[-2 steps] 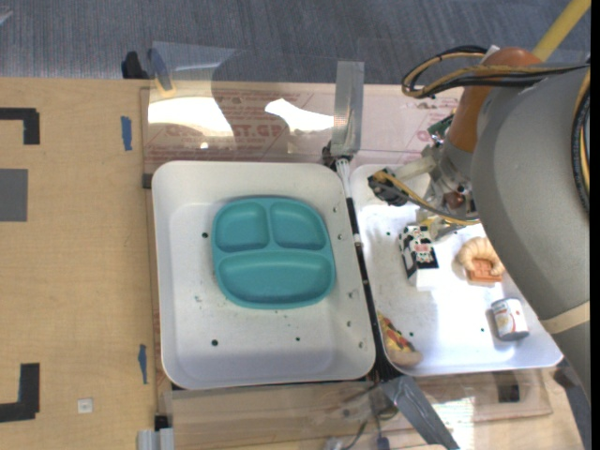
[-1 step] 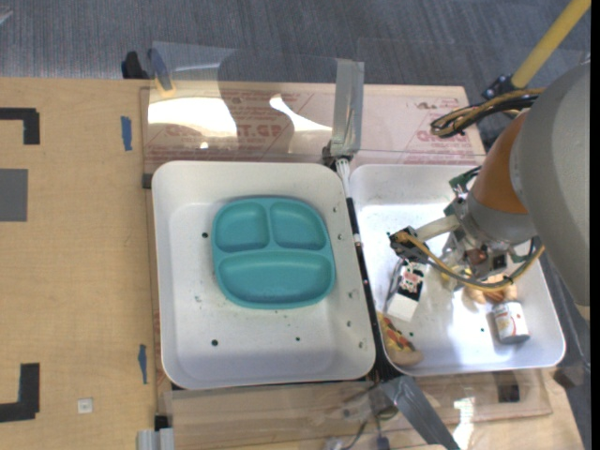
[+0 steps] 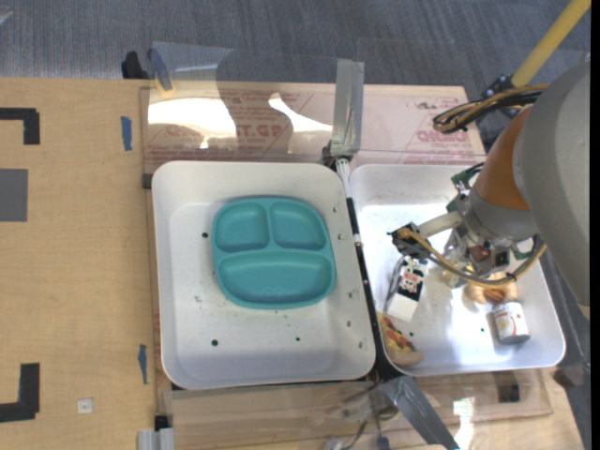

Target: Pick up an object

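The arm is reaching in over the right bin (image 3: 548, 345), its hand (image 3: 466, 254) hanging low above the bin floor among cables. Whether the hand is released or clenched cannot be told from this view, and nothing is visibly sitting in it.

Several small things are lying in that bin. A small black-and-white figure (image 3: 410, 277) is resting just left of the hand, toward the divider. A tan, lumpy piece (image 3: 488, 293) is sitting just below the hand, with a small white container with a red label (image 3: 508, 323) near it toward the front right corner. A yellow-and-red item (image 3: 399, 337) is lying against the front left wall.

The left bin (image 3: 178, 345) is carrying a teal divided plate (image 3: 274, 251).

The figure is probably light and rigid, so a pinch across its narrow body would likely suit. The container looks smooth and may be rolling away if nudged; gripping across its sides seems safer.
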Controlling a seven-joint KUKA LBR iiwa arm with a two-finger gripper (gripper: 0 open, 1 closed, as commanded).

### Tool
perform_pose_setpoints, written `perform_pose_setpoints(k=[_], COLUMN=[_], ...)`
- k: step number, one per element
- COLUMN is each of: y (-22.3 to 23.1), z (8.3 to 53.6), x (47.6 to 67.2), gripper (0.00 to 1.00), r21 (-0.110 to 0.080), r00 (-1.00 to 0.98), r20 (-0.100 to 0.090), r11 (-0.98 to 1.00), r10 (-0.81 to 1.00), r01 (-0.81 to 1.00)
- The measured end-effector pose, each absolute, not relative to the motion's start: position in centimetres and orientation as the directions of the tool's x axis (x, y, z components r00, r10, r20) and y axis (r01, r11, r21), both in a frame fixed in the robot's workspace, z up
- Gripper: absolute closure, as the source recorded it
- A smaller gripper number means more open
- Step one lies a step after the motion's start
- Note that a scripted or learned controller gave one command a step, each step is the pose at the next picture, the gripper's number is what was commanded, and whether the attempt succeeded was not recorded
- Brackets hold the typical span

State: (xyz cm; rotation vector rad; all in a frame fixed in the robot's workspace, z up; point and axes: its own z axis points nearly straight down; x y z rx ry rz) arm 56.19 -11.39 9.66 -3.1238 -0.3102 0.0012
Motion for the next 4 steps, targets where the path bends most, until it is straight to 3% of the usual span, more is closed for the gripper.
perform_pose_setpoints(k=[1, 2, 3, 4], y=[-9.8, -9.7, -3.9, -11.8], z=[8.8, 8.8, 18.9, 8.7], x=[49.4, 48.6, 58.3, 50.0], gripper=[1.0, 1.0, 1.0, 1.0], r21=[-0.002, 0.001, -0.003, -0.001], r00=[0.98, 0.979, 0.978, 0.975], r20=[0.004, 0.01, 0.008, 0.0], r11=[-0.98, -0.979, -0.978, -0.975], r10=[0.198, 0.206, 0.208, 0.221], r01=[0.198, 0.206, 0.208, 0.221])
